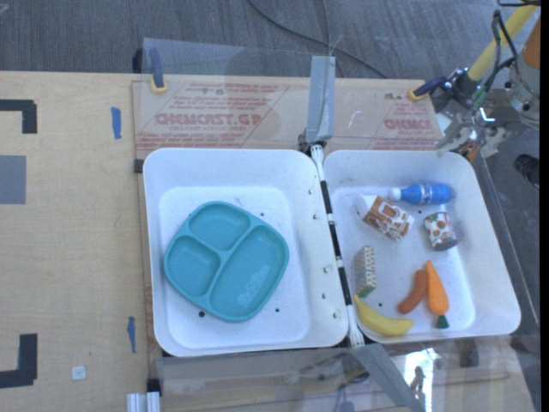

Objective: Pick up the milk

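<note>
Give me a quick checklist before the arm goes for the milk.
1. Milk bottle in the right bin: ok, lying on its side near the far wall.
2. Room around it: ok, apart from the carton and can.
3. Hand above the bottle: not ok, it's past the bin's far right corner.
4. Hand open: cannot tell.
5. Bottle uncovered from above: ok.

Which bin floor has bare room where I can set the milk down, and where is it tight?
Freest: left bin floor around the blue divided plate, mainly its top and right margins. In the right bin, a patch between corn and sausage. Crowded: top, around milk carton, blue bottle, can.
</note>
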Robot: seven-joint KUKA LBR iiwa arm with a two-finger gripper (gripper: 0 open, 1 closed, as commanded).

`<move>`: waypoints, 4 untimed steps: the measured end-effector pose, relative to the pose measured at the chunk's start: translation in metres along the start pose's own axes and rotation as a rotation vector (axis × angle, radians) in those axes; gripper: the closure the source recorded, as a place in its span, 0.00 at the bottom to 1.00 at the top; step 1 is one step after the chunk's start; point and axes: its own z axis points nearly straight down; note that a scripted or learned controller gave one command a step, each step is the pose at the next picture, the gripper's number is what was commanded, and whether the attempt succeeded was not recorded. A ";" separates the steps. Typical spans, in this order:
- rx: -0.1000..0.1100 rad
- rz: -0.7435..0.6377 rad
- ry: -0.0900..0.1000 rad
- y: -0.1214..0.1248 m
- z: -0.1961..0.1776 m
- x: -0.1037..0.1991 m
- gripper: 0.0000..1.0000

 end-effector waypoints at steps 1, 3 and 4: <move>0.001 -0.094 0.001 0.011 0.099 0.101 0.00; -0.012 -0.488 -0.004 -0.040 0.150 0.072 1.00; -0.003 -0.397 -0.001 0.012 0.063 0.138 1.00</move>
